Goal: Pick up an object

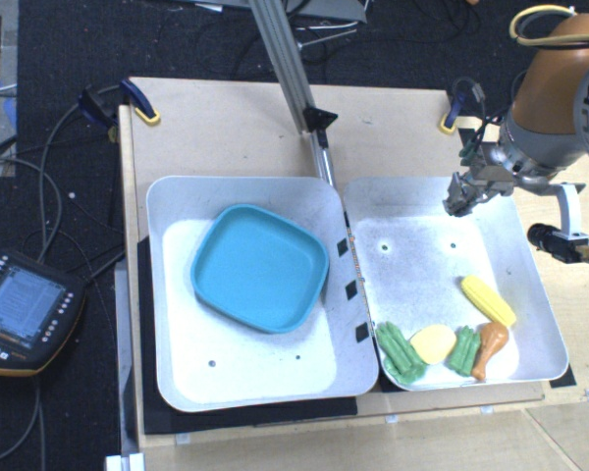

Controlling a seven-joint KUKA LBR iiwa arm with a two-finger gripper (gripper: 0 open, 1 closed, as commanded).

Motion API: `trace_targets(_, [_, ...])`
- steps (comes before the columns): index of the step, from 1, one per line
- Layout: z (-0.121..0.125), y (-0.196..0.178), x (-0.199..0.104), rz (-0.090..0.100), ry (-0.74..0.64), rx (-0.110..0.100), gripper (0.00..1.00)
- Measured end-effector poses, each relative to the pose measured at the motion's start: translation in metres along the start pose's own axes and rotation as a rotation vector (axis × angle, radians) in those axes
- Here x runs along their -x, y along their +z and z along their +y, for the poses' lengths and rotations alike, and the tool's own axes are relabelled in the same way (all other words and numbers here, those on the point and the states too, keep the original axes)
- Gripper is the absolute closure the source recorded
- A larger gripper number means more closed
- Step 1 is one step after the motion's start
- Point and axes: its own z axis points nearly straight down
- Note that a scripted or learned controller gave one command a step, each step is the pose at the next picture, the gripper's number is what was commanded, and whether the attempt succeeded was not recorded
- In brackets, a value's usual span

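— What sits in the bins?

— The left bin (177,361) holds a blue plate (261,268). In the right bin (412,243), along the near edge, lie a yellow corn cob (488,299), a green bean bundle (401,351), a brown drumstick (489,345), a pale yellow round piece (433,343) and a smaller green piece (463,351).

— And around them?

— A wooden bench (226,126) on dark floor; a pendant (25,312) lies left of the left bin.

— Your grip?

— My gripper (461,200) hangs over the right bin's far edge, well apart from the food. It's dark and small; whether my jaws are wide or narrow, I cannot tell.
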Motion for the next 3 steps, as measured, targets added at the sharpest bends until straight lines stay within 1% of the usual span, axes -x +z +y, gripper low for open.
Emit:
trace_targets(1, [0.001,-0.036,0.000,0.000,0.000,-0.002,1.00])
trace_targets(2, [-0.004,-0.034,-0.043,0.002,-0.004,-0.005,1.00])
trace_targets(3, [-0.014,-0.023,-0.092,0.002,-0.004,-0.006,1.00])
